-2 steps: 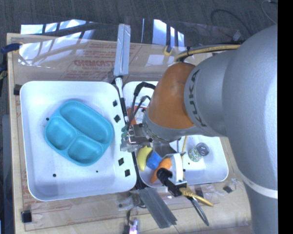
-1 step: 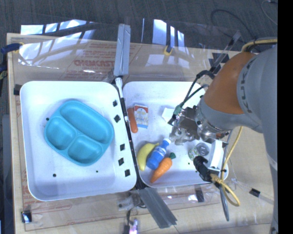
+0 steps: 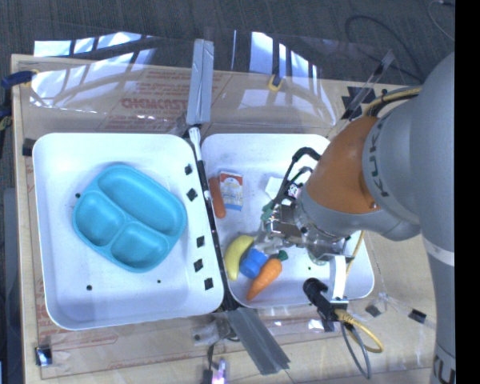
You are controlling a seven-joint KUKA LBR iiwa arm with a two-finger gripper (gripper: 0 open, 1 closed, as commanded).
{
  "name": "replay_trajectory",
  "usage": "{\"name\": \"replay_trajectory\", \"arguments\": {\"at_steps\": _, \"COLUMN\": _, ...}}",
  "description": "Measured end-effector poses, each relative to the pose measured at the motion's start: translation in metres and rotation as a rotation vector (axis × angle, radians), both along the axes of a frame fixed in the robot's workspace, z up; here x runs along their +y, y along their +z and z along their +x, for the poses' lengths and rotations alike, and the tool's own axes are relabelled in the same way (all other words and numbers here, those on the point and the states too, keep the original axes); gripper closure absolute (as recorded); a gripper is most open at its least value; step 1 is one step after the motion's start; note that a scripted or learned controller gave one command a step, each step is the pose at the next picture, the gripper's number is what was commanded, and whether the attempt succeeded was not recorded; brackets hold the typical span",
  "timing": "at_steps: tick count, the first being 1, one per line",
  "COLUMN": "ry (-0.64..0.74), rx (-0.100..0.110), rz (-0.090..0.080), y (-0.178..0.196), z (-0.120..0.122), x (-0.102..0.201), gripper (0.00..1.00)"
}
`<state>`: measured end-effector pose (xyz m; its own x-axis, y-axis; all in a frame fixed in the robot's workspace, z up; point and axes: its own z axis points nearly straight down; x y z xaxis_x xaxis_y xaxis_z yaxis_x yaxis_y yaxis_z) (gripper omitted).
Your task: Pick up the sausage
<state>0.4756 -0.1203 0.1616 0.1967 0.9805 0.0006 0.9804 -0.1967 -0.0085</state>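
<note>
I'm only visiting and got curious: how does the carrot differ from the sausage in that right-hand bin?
The carrot is bright orange with a green tip; the sausage is a duller reddish-brown. The carrot is thick and tapered; the sausage is thin and even. The carrot lies near the bin's front edge beside a blue block and a yellow fruit; the sausage lies farther back along the left wall, next to a small carton. Both lie flat in the same bin.

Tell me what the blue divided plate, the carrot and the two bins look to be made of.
Blue divided plate: likely moulded plastic, with a smooth even colour and soft sheen.
Carrot: apparently a plastic toy, uniform orange with a green tip.
Left bin and right bin: probably thin white plastic, with rounded glossy rims.
</note>
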Motion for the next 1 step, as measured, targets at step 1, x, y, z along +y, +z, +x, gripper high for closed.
{"name": "replay_trajectory", "arguments": {"at_steps": 1, "ry": 0.126, "rx": -0.005, "rz": -0.001, "y": 0.0725, "z": 0.0402, "x": 0.0158, "gripper": 1.0}}
